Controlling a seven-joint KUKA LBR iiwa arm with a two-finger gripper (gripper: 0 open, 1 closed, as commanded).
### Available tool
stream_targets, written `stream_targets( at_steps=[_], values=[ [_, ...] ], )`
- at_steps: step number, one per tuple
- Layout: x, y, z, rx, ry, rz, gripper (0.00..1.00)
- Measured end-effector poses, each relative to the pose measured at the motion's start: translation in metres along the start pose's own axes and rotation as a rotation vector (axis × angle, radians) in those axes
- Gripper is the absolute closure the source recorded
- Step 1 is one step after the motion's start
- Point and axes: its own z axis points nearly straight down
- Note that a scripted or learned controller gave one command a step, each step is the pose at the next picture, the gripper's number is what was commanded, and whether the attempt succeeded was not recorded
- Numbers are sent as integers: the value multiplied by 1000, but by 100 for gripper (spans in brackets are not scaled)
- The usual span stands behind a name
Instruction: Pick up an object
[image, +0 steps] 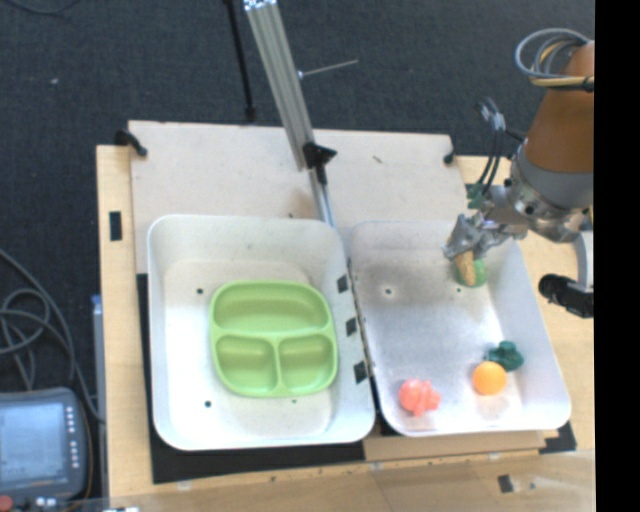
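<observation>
Yellowish object (469, 268) sits at the tip of the gripper (467, 252), above the far part of the right bin (440, 330), near that bin's back right corner. The camera view shows this small piece, yellow with a bit of green, directly under the grey fingers and touching them, so the gripper appears clamped on it, though the piece is small and partly covered by the metal. Whether it is lifted off the bin floor or rests on it, I cannot tell.

The arm (555, 130) comes in from the right side, with its orange band above the grey wrist, and some cables hang beside it.

In the same right bin, three other things lie near the front edge: a pink-red toy (419, 396) close to the front left, an orange ball (489, 378) more to the right, and a dark green piece (505, 354) just beside the ball, touching it or almost touching. These three are well apart from the gripper.

The left bin (180, 300) holds a light green tray (272, 337) with three compartments, one long at the back and two smaller at the front. A metal pole (285, 85) stands slanted behind the two bins, over the wooden bench (210, 170).
</observation>
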Motion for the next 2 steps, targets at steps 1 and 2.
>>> stream_targets(
  at_steps=[1,2],
  values=[
    [-1,1,-17,5,1,-2,100],
    [51,15,-15,6,2,-2,100]
  ],
)
